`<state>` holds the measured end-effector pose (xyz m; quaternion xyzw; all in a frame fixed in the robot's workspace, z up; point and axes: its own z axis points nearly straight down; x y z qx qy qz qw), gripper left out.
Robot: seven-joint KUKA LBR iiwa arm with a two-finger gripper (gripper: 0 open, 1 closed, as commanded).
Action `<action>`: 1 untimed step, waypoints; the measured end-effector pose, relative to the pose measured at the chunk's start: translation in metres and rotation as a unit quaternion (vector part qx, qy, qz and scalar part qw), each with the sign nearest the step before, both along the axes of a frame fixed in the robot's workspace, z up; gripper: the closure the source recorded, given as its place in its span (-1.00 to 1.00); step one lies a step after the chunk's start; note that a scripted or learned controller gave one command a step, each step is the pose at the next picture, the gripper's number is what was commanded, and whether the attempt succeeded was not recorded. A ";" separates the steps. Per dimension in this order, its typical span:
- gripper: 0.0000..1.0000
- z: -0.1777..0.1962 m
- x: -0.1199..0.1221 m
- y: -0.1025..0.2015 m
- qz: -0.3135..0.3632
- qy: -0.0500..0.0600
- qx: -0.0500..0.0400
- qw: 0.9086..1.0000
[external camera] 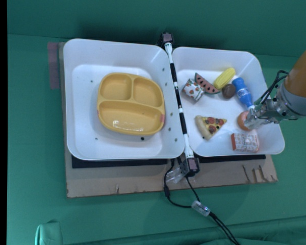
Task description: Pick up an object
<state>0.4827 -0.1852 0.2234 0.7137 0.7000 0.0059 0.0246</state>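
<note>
The right bin [268, 68] holds several toy foods: a pizza slice [209, 124], a watermelon slice [206, 83], a corn cob [224, 77], a blue bottle [242, 91], a brown round piece [228, 91], a small patterned carton [193, 90] and an orange snack box [245, 142]. An orange round object [242, 120] lies near the bin's right side. My gripper [252, 119] is down low right at that orange object and covers its right part. The blue bottle's lower end is just above the gripper.
In the left bin [81, 60] sits a yellow divided plate [130, 103]. A black-and-white bar [177, 93] runs between the bins. Cables [194, 200] trail off the front of the cardboard base. Green cloth surrounds the bench.
</note>
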 end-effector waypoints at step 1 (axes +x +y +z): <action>-1.00 0.000 0.000 0.000 0.000 0.000 0.000 1.000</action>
